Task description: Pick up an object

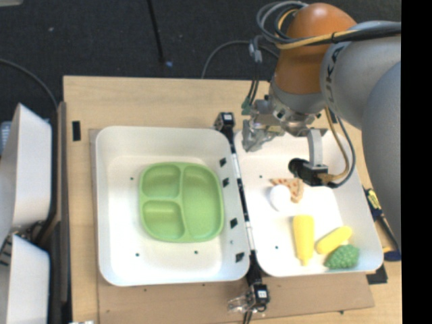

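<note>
1. The arm reached over the right bin.
2. The left bin held a green divided tray.
3. Yellow corn, a yellow piece, green broccoli and a white egg lay in the right bin.
4. The hand hovered at that bin's far edge; its state could not be told.

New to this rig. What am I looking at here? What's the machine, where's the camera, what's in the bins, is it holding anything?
One camera looks down at a slant on a wooden bench with two shallow white bins. The grey arm with the orange band is a robot reaching in from the right; its gripper hangs over the far edge of the right bin. I can't tell whether it holds anything. The left bin has a green divided plate. The right bin has a white ball, a pretzel-like piece, two yellow pieces and a green lump.
</note>
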Controlling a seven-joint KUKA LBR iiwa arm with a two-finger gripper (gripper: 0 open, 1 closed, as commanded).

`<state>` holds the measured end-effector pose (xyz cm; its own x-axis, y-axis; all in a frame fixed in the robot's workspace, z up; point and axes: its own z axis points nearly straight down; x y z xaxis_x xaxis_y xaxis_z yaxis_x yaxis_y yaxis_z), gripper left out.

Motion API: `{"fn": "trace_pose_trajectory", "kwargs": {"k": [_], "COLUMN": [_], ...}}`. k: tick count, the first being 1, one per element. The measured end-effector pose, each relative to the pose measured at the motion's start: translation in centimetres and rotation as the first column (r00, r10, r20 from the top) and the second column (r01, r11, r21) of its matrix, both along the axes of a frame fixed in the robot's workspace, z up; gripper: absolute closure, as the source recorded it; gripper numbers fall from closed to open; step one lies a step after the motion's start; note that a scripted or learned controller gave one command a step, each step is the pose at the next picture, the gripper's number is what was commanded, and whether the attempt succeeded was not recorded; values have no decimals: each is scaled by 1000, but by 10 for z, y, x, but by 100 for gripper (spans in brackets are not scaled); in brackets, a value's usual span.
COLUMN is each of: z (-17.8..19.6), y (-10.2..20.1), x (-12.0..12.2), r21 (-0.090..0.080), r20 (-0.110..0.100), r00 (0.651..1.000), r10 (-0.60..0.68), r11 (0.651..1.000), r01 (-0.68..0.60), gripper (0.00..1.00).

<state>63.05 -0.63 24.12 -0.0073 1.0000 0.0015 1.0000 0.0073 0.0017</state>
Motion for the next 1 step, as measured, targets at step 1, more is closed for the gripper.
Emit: {"fn": "trace_pose_trajectory", "kwargs": {"k": [1], "z": [2], "y": [43], "x": [-13], "r21": [0], "r20": [-2], "r00": [1000], "r10": [-1], "r11": [1000], "r01": [1], "gripper": [100]}}
